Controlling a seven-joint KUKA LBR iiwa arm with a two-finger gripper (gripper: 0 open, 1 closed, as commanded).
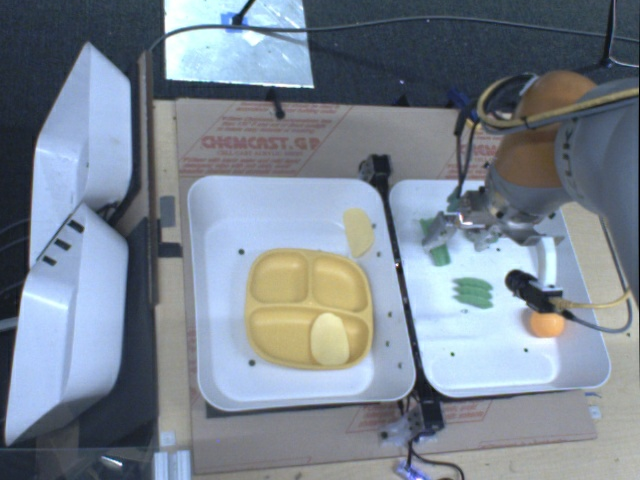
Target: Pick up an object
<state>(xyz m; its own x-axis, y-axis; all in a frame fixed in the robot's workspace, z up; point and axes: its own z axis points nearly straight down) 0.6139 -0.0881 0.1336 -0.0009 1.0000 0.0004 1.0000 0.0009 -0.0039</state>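
Gripper (437, 230) at right bin's (580, 373) 11 o'clock — finger state indeterminate; green piece (439, 255) just beside it.

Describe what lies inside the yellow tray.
One pale yellow oval piece lies in the yellow tray, in its lower right compartment. What is under the piece is hidden.

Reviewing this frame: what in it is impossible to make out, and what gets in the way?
- Gripper: too small and blurred in the camera view to tell if it grips the green piece beneath it.
- Right bin: its far right corner is hidden by the arm.
- Orange ball: partly covered by a black part and cable.
- Arm: cut off by the right edge.
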